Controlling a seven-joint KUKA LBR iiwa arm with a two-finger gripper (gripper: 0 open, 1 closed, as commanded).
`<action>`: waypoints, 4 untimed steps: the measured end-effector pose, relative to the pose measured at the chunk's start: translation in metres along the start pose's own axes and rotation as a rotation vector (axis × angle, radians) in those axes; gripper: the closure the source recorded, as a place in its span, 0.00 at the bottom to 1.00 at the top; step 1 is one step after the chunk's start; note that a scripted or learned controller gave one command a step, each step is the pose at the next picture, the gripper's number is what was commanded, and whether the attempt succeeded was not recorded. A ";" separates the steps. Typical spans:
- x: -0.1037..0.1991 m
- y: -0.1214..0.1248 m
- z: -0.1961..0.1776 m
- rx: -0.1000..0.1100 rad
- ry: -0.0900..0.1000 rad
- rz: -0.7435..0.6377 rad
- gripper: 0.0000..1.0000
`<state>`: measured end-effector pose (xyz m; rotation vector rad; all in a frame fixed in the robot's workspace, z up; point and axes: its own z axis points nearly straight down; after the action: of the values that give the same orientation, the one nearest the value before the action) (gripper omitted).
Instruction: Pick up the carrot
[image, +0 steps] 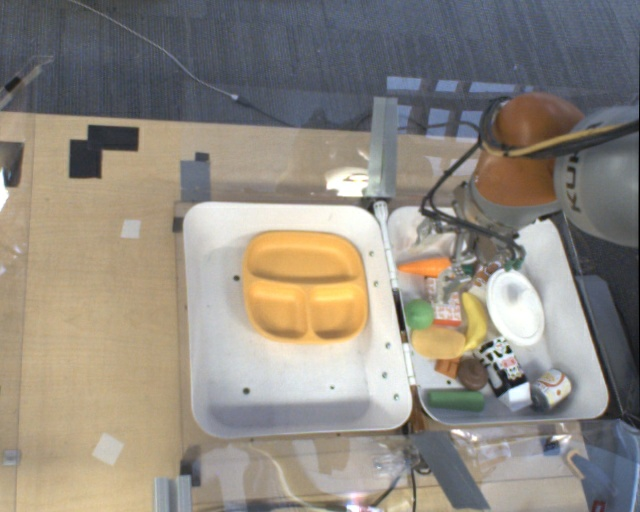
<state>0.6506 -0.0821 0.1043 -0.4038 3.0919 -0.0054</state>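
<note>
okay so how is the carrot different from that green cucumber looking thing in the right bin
The carrot is orange; the green cucumber-like piece is dark green. The carrot lies toward the bin's far end beside the gripper; the green piece lies at the near edge. The carrot tapers; the green piece has rounded ends. Both lie flat and roughly crosswise in the right bin.

The wooden desk (90, 330) carries two white bins: the left bin (210, 380) touches the right bin (585, 385).

Left bin (200, 300): tray (304, 285). Right bin (585, 385): carrot (424, 267) at rear left; plate (514, 306) to its right.
</note>
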 end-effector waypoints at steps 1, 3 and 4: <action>-0.017 -0.005 0.004 0.003 -0.004 -0.012 0.00; -0.015 -0.007 0.004 0.004 -0.005 0.083 0.00; -0.020 -0.008 0.005 0.002 0.007 0.062 0.00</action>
<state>0.6722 -0.0841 0.1000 -0.3089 3.1092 -0.0091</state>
